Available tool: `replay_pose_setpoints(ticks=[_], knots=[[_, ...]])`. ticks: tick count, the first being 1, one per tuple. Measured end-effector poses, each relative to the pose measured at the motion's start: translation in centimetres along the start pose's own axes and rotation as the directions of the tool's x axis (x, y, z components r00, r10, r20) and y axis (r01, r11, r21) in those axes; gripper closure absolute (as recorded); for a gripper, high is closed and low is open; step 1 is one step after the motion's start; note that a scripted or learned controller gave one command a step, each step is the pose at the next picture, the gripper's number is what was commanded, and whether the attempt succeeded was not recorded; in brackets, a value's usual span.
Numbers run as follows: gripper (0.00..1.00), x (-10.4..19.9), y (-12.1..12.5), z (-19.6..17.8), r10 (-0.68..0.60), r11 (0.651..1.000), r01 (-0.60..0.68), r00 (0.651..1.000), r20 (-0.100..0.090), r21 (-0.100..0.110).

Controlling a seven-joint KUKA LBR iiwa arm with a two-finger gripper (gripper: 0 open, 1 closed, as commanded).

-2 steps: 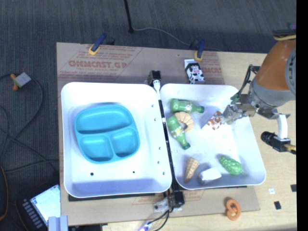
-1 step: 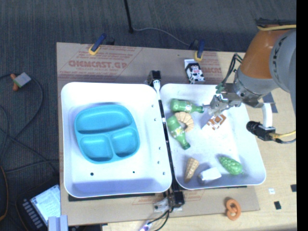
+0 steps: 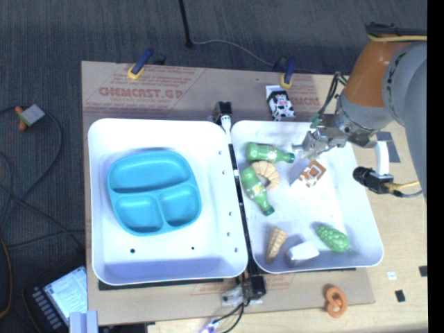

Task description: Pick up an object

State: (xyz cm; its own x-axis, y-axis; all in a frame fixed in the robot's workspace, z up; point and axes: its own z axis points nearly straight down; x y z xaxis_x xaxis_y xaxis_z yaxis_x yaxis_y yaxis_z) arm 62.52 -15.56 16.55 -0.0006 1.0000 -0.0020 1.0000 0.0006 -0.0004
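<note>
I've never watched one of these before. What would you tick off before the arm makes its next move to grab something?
1. Gripper is over the right bin: ok.
2. Something lies close below it: ok, a small brown and white block sits just in front.
3. Gripper already holds something: cannot tell, its tip is too blurred.
4. Block stands apart from neighbours: ok, the green bottle and croissant-like toy lie apart from it.
5. Left bin is out of the way: ok, it holds a blue tray.
</note>
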Motion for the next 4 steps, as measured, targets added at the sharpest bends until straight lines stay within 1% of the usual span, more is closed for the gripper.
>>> replay_pose_setpoints(ticks=[1,2,3,4], knots=[[1.0,-1.1,4.3,3.2,-0.001,1.0,0.001,1.0,0.0,0.0],[1.0,4.9,4.3,4.7,-0.001,1.0,0.001,1.0,-0.001,0.0],[1.0,6.7,4.4,-8.7,-0.001,1.0,0.001,1.0,0.0,-0.004],[1.0,15.2,4.3,-9.2,-0.002,1.0,0.002,1.0,-0.002,0.0]])
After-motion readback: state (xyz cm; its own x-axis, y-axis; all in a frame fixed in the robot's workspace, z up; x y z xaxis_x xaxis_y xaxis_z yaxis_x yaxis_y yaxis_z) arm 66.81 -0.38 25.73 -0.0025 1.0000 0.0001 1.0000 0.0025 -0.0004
